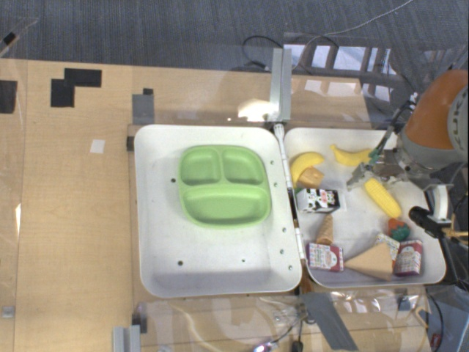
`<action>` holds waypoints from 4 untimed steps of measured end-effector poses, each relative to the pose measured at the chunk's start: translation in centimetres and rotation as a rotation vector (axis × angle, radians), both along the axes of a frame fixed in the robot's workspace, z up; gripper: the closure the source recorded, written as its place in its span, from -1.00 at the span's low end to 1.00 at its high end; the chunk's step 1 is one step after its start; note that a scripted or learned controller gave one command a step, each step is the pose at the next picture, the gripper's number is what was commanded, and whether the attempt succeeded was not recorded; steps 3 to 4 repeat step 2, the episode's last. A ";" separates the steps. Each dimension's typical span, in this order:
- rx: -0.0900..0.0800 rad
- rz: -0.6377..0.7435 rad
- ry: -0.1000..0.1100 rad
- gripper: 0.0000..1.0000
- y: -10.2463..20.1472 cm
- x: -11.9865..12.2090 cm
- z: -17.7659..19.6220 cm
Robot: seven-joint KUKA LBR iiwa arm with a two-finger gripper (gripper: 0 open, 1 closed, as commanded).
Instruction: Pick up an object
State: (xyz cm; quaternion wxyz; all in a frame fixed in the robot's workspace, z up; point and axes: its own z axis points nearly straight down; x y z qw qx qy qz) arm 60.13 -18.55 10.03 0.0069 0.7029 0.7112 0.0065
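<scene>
**Hazards.** All candidate objects lie in the right bin [440, 270]. Its near row is crowded: a red carton [325, 257], a tan wedge [370, 264] and a second red carton [408, 259] lie touching or nearly so. A descent here would probably catch two items or push one against the bin's near wall.

Farther in, the cone [325, 229] and the black-and-white carton [319, 199] lie near the divider. That leaves little room on that side.

The corn cob [382, 196] lies just beside the gripper [370, 171], on its near side, and is the likeliest target. It is rounded and lies at a slant. A grip not squared across it would probably roll it or squeeze it out.

Beyond the gripper lies the banana [350, 155]. Its curve makes an off-centre grip likely to slip.

**Not determinable.**
- A red and green item [398, 229] is too small to identify.
- Whether the gripper is open or closed cannot be told, because the wrist covers part of it. Nothing is seen held.
- A yellow piece [306, 166] overlaps a brown one, and their shapes are unclear.

The left bin [157, 270] holds a green divided plate [223, 185].
</scene>
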 end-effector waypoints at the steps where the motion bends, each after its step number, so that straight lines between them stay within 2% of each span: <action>1: 0.000 0.001 -0.006 1.00 0.1 0.2 1.1; 2: 0.000 -0.019 0.012 1.00 3.7 3.8 10.3; 4: 0.000 -0.019 0.012 1.00 3.7 3.8 10.3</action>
